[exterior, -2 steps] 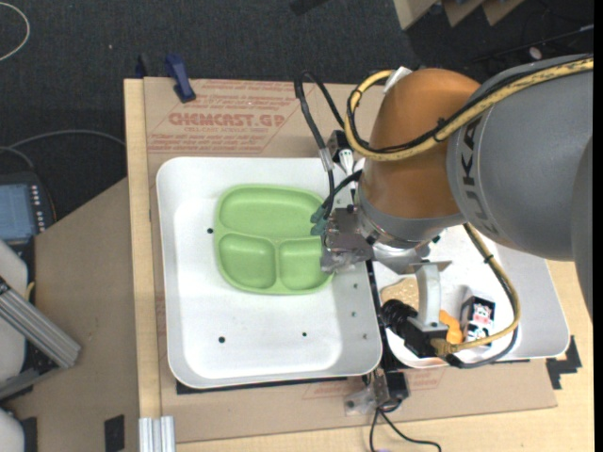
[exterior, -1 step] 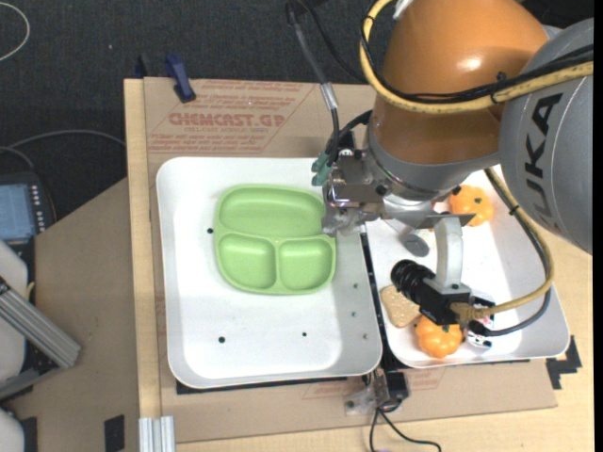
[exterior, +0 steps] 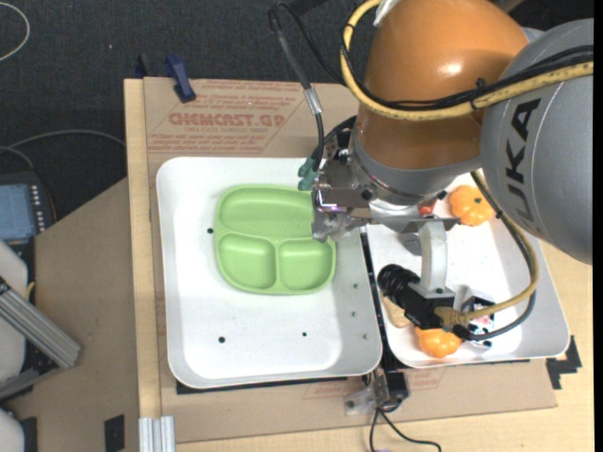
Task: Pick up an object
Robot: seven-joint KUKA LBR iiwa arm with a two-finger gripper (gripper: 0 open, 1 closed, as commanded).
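A light green divided plate (exterior: pixel 268 238) lies in the left bin (exterior: pixel 188 281), toward its back. In the right bin (exterior: pixel 537 318) an orange fruit-like object (exterior: pixel 468 205) sits near the back, partly hidden by the arm. A second orange object (exterior: pixel 437 343) rests near the front edge, next to a small white and dark item (exterior: pixel 480 322). My gripper (exterior: pixel 330 217) hangs under the big orange wrist joint, over the divide between the bins, right at the plate's right rim. The arm covers much of the right bin.
Both bins stand on a cardboard sheet (exterior: pixel 236 116) with red print. The left bin's floor in front of the plate is bare white with a few dark specks. Cables loop around the arm at the back.
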